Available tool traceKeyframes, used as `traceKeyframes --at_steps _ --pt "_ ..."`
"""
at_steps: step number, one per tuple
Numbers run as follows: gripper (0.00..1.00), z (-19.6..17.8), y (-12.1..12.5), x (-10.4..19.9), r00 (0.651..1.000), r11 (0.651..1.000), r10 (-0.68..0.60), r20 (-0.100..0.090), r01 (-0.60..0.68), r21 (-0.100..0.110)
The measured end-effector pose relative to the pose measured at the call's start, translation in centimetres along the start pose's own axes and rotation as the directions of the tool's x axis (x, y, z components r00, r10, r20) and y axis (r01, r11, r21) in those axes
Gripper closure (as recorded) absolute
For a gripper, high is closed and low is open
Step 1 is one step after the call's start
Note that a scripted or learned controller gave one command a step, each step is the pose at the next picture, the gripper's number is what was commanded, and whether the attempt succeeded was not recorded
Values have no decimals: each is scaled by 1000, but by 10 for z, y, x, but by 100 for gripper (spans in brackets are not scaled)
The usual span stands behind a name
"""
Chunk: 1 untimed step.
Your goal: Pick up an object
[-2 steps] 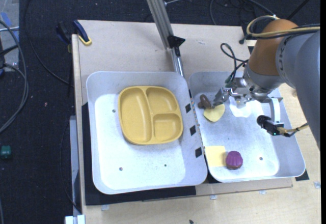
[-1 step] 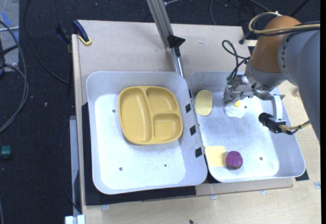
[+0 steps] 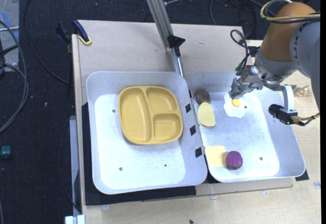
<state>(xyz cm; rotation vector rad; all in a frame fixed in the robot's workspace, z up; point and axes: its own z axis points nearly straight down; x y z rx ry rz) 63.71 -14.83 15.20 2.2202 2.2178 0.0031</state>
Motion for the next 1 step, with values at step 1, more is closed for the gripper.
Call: traceKeyframes --at_steps 1 --pt "100 -63 5 4 1000 1000 -4 0 4 -3"
